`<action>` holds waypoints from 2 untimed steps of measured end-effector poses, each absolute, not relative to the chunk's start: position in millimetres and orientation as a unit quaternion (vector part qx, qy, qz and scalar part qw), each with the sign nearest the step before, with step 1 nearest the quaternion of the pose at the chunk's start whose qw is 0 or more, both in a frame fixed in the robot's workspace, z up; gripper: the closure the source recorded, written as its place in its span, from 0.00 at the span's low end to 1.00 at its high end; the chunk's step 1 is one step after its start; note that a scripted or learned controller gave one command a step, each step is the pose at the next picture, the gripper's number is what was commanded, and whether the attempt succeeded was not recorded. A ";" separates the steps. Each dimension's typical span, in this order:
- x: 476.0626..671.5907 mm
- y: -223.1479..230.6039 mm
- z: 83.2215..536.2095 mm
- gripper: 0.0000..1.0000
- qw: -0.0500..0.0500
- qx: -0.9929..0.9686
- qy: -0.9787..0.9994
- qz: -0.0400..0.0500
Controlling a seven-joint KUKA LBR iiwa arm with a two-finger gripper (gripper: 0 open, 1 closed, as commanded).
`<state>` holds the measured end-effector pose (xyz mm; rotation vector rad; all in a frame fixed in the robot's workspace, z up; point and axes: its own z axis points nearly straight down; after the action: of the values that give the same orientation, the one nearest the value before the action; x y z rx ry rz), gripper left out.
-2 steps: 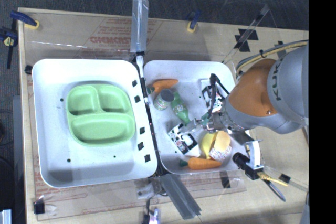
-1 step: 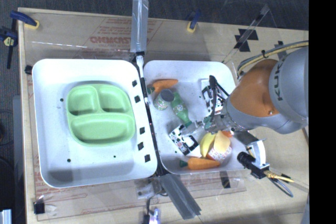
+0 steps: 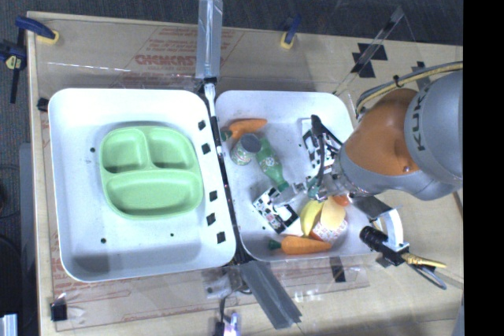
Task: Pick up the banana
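Banana lies at the near end of the right bin, a short yellow curve wedged among its neighbours; taking it as the landmark, an orange carrot lies just nearer than it against the bin's front wall, and a rounded red-and-cream fruit touches its right side; a small black-and-white patterned item sits just to its left. The crowding matters, I judge, because any descent on the banana has little free room on either flank.

Directly above and to the right of the banana hangs the gripper, reaching in from the orange-banded wrist; it looks poised close over the fruit, but whether it is spread or closed, or has anything in it, I cannot tell, since the wrist hides much of it.

Farther from the banana, up the same bin, a green bottle lies slanted, and beyond that a second carrot rests near the far wall; well to the banana's left, in the other bin, a green divided plate lies flat.
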<state>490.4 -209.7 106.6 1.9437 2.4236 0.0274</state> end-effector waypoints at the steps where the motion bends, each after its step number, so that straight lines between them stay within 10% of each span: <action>1: 490.1 -210.2 106.5 0.00 0.018 0.598 0.801 0.008; 2: 489.9 -210.5 106.5 0.00 0.018 0.585 0.811 0.007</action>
<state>489.9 -210.5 106.5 1.8163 2.5201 0.0222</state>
